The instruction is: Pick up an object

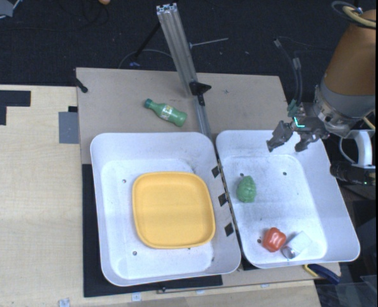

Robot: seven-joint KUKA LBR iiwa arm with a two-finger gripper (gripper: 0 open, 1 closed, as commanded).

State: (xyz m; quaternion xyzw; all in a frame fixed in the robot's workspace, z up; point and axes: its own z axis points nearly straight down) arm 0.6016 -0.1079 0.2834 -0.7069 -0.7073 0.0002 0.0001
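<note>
My gripper [290, 140] hangs over the back edge of the right bin [323, 190], open, with nothing between its two dark fingers. Below it in that bin lie a green lumpy object [245, 189] near the left wall, a red pepper-like object [273, 238] near the front, and a small clear or whitish object [295, 245] right beside the red one. The left bin [109, 190] holds a yellow square plate [173, 209].
A green bottle [165, 112] lies on its side on the bench behind the left bin. A slanted metal rail [182, 50] rises behind the bins, ending near the divide between them. Black clips sit along the bins' shared edge.
</note>
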